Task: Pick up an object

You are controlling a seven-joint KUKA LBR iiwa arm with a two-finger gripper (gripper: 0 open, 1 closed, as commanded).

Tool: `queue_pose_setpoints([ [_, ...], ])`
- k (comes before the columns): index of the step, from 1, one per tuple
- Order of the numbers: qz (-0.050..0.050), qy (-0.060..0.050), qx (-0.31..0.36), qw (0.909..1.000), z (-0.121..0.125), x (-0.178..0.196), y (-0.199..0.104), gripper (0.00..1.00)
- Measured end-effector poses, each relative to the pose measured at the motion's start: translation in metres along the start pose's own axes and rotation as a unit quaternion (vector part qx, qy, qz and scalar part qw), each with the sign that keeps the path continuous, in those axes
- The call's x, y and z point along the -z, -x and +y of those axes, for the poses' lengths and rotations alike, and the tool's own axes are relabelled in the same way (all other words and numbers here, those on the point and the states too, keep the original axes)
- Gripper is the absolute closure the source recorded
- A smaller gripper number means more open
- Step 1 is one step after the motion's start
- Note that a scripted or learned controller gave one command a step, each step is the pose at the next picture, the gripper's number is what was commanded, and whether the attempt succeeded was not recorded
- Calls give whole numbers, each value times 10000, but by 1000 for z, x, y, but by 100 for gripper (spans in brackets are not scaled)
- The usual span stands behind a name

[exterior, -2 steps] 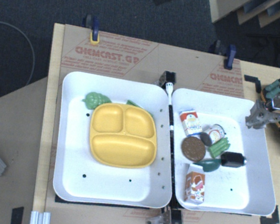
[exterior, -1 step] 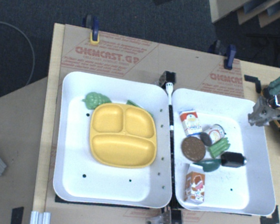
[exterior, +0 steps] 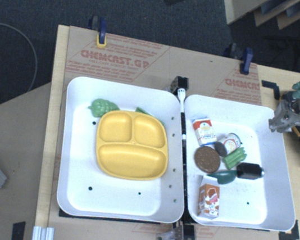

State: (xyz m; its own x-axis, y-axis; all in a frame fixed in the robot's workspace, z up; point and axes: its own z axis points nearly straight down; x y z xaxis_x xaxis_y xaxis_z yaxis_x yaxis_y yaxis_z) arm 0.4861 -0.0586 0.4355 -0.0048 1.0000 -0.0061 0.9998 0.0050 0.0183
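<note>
1. because the objects in the right bin (exterior: 280, 195) lie bunched together, a descent on any one of them could nudge or catch a neighbour; the brown disc (exterior: 208, 159) touches the dark pebble-like piece (exterior: 221, 149) and sits just beside the green item (exterior: 235, 157).
2. the black object (exterior: 249, 171) and the teal piece (exterior: 226, 176) lie against each other, so a grasp there might close on both or on neither.
3. the two cartons, one near the bin's far side (exterior: 203, 130) and one near its close edge (exterior: 209, 200), lie flat and may slip.
4. the gripper (exterior: 279, 122) hangs at the right bin's far right rim, well apart from the cluster, which lies toward the bin's middle and left of it; whether it is open or closed i cannot tell.
5. the left bin (exterior: 71, 149) holds a yellow divided plate (exterior: 132, 144) with green pieces (exterior: 103, 107) behind it.
</note>
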Motion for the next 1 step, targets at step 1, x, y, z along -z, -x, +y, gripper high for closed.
queue_pose_setpoints([
  [1,35,-139,-30,9999,-9,-93,-7,100],
])
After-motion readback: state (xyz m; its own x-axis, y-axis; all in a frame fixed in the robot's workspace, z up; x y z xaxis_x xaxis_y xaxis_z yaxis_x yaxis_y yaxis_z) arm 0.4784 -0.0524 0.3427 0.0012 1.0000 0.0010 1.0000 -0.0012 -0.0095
